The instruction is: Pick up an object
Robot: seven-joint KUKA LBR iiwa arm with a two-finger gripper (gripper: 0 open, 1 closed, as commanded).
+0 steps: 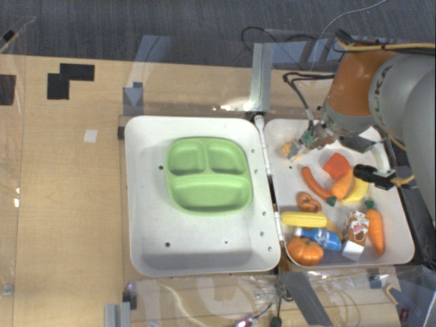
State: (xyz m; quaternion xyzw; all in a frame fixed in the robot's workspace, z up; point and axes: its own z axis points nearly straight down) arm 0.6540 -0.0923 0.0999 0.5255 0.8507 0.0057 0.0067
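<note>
**Robot hand poised at far end of crowded toy bin**

A grey arm (409,90) with an orange band reaches in from the right over a table (68,196) bearing 2 shallow white bins. The left bin (146,247) holds 1 green tray (208,176) with 3 compartments.

The right bin (279,131) holds the toy food on offer:
- 1 red sausage (317,182)
- 1 red-orange block (336,164)
- 1 orange carrot (343,183), resting against 1 yellow banana (357,191)
- 1 brown pretzel (308,201)
- 1 yellow corn cob (304,219)
- 1 blue bottle (323,238)
- 1 orange pumpkin (304,251)
- 1 small carton (355,226)
- 1 white cube (352,249)
- a 2nd carrot (375,231), near the bin's front right corner

The hand (306,142) sits over the far part of the right bin, toward its left side. It is just beside 1 small orange-and-yellow piece (289,148), which lies apart from the other toys. The view does not show how far open the hand is, or whether it touches or holds that piece.
</note>
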